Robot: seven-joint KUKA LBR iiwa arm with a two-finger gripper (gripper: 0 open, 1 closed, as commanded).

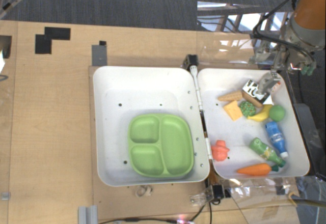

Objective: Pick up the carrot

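Observation:
The carrot (253, 169) is orange and lies flat along the front wall of the right bin (216, 78), its tip pointing left and a green end at its right. My gripper (268, 81) hangs over the far right part of that bin, just above the black-and-white item (253, 90), well behind the carrot. The arm with its orange band (309, 6) comes in from the upper right.
In the right bin lie a cracker stick (229, 96), an orange cheese wedge (233, 110), broccoli (248, 108), a banana (260, 114), a green ball (276, 113), a blue bottle (275, 138), a green bottle (266, 149) and a red-orange toy (219, 150). The left bin (109, 85) holds a green divided plate (160, 144).

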